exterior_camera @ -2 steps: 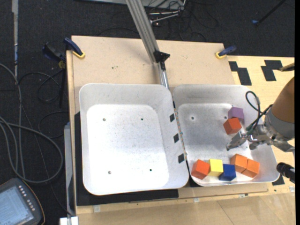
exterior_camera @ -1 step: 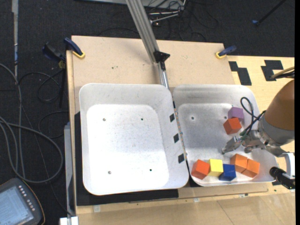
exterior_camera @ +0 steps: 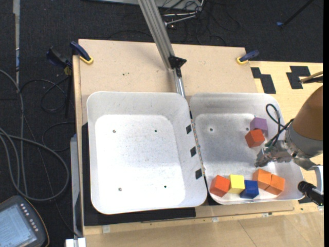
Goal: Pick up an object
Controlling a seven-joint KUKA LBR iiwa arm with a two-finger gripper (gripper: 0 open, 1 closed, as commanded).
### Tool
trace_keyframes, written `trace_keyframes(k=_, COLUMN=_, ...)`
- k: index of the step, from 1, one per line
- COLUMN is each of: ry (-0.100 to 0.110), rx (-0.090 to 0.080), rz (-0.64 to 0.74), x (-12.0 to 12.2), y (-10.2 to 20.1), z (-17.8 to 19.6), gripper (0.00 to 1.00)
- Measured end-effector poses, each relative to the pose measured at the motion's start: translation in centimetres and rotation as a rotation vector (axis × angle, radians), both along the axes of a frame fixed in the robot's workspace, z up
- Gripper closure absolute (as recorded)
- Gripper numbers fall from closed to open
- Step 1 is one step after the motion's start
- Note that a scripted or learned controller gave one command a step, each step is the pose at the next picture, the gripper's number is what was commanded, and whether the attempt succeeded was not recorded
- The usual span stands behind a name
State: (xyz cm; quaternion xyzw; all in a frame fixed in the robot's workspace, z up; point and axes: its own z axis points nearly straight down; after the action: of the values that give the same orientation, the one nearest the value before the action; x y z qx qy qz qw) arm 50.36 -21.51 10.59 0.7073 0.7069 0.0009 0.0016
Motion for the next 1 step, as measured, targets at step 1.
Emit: trace_keyframes(k=1, ry=-0.004, rx=-0.003, rz=0.003, x=-0.20, y=-0.10, z=6.29, gripper=1.00)
